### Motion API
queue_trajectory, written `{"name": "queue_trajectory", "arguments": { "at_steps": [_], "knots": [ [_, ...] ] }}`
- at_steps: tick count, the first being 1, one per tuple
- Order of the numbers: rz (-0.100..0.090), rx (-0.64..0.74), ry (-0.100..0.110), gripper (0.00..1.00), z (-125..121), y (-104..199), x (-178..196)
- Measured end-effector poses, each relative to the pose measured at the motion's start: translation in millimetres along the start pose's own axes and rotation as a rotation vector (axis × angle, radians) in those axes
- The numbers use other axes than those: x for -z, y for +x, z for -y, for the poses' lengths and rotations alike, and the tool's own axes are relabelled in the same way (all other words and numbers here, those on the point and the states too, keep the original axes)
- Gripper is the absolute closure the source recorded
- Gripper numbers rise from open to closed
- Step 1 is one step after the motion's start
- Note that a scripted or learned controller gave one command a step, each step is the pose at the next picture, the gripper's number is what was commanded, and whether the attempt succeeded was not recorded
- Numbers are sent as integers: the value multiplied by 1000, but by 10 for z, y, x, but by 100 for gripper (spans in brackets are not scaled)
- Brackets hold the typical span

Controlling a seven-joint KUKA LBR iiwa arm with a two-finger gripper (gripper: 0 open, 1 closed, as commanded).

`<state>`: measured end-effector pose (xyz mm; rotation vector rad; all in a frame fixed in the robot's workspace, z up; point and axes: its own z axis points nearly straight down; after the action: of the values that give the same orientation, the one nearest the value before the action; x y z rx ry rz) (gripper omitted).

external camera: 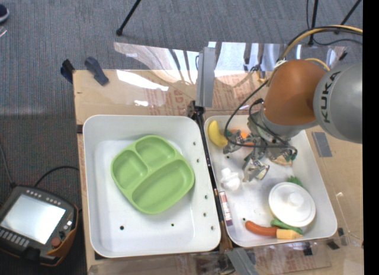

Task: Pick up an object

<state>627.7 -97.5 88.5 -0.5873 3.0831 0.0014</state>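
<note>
Gripper (256, 170) lowered into the right bin (317, 167), its two fingers slightly parted, nothing visibly between them; one small white object (230, 179) just left of the fingertips; one banana (216, 133) near the bin's upper left, long axis roughly along the bin's left wall; one white lidded pot (292, 203); one sausage (260, 227); one carrot (286, 232); left bin (100, 149) bearing one green divided plate (153, 173).

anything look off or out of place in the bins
Nothing looks spilled or damaged. The green divided plate lies flat but turned at an angle in the left bin. The right bin is a loose jumble of toy food, with the gripper low among it.
</note>
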Motion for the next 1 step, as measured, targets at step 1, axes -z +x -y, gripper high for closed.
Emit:
{"name": "queue_trajectory", "arguments": {
  "at_steps": [1],
  "knots": [
    [1, 34, 0, 0, 75, -159, 0]
  ]
}}
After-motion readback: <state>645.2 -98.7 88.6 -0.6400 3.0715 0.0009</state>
